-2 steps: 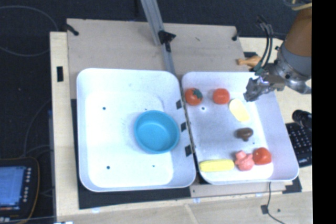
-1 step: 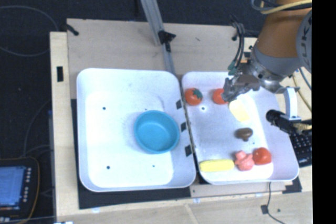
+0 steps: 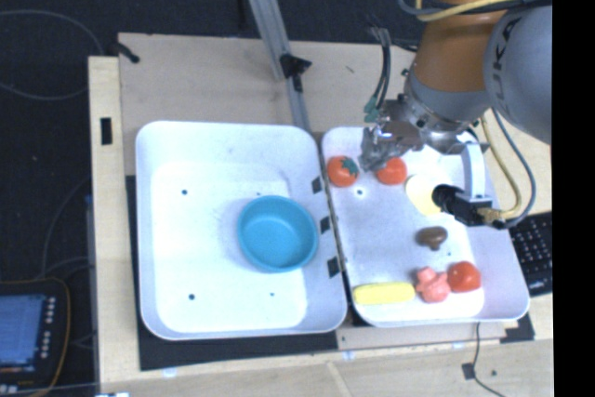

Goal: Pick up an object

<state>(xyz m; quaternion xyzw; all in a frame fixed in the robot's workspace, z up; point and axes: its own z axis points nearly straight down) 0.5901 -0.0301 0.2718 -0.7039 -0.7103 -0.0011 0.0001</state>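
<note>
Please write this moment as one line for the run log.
arm: over right bin | claw: low between two red-orange items | grip: unclear | left bin: blue bowl

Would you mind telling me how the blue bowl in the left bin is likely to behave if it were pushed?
The blue bowl sits upright on a broad base, so it would probably slide rather than tip. It looks like thin plastic, so likely light. The smooth left bin floor may let it skid easily.
</note>
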